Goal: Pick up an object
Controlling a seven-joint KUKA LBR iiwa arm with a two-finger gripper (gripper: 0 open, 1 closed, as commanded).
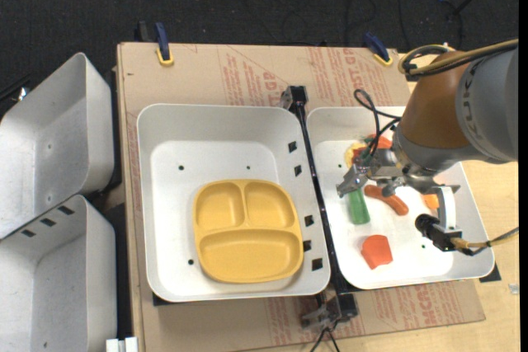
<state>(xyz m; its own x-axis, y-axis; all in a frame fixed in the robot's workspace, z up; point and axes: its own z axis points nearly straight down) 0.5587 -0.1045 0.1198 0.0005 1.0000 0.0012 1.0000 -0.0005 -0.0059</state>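
Camera view, from the near edge: a red-orange block (376, 251) lies low in the right bin (474, 269), apart from the rest. Above it a green stick (357, 207) sits just beside an orange carrot-like piece (388, 199), both right under the tool (369, 180), whose jaw state I cannot tell. The pieces look like light, stiff, smooth plastic; the green stick seems best taken across its narrow middle. Left, a yellow divided tray (247, 232) rests in the other bin (165, 128).

Dark speckled floor (74, 4); cables (363, 4), perhaps debris.
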